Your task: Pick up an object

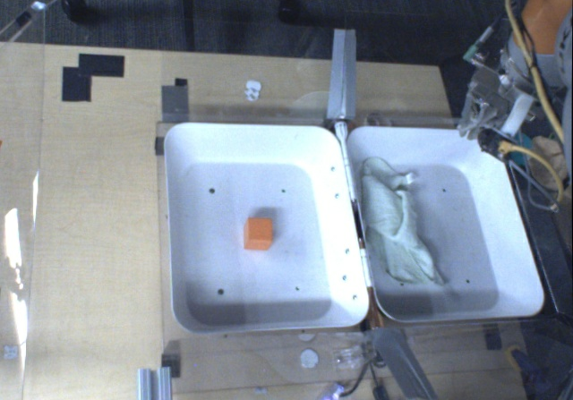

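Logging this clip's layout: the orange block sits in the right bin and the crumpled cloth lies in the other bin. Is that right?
Not quite. The camera view shows the orange block in the left bin, near its middle. The crumpled cloth lies in the other bin, the right bin.

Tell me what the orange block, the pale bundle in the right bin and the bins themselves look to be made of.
Orange block: likely foam or painted wood; matte, flat faces, crisp edges.
Pale bundle: fabric, probably a cloth or rag; soft folds and wrinkles, no shine.
Bins: seemingly molded white plastic; smooth, rounded corners, faint sheen.
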`<control>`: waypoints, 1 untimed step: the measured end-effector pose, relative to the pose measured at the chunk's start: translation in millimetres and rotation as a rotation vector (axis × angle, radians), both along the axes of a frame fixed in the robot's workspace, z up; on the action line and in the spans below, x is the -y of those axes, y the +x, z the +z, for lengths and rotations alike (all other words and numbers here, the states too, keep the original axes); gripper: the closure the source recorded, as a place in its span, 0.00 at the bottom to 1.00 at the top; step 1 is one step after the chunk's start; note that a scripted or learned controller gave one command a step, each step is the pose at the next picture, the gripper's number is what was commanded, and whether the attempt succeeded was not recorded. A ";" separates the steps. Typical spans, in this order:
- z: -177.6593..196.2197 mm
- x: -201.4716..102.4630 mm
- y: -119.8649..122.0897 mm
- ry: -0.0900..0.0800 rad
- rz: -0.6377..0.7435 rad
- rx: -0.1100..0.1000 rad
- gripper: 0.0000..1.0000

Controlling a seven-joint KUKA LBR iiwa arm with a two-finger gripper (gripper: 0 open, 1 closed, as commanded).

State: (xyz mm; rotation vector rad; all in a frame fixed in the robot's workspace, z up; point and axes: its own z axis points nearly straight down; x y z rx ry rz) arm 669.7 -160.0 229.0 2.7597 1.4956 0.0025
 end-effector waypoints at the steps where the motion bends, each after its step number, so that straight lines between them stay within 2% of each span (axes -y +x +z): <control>1: 11.2 -1.7 1.3 -0.002 0.009 0.003 1.00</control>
